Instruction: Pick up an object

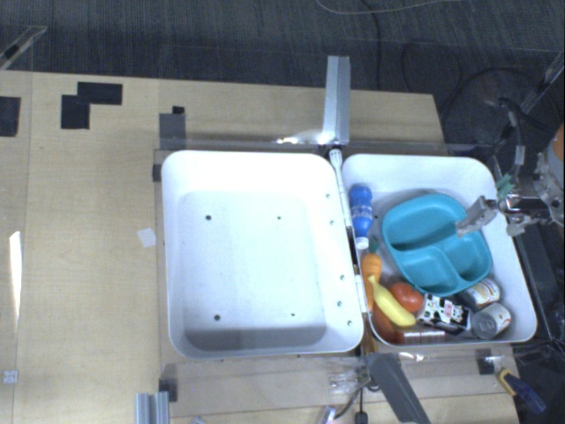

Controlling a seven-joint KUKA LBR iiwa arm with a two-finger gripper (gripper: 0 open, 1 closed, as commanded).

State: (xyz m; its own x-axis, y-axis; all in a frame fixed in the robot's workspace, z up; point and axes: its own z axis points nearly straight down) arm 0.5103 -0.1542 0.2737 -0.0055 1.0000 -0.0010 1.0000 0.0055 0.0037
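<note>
Gripper (474, 215) over blue tray (435, 241) (touching?)

Arm (552, 162) cut off by right edge, gripper (477, 212) too small and blurred to read. Card box (444, 311) and cans (488, 312) partly hidden under blue tray (433, 241); orange fruit (372, 265) half covered by banana (391, 305)

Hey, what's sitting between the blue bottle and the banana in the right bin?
In the camera view, a small orange object lies between the blue bottle and the banana, along the right bin's left wall.
</note>
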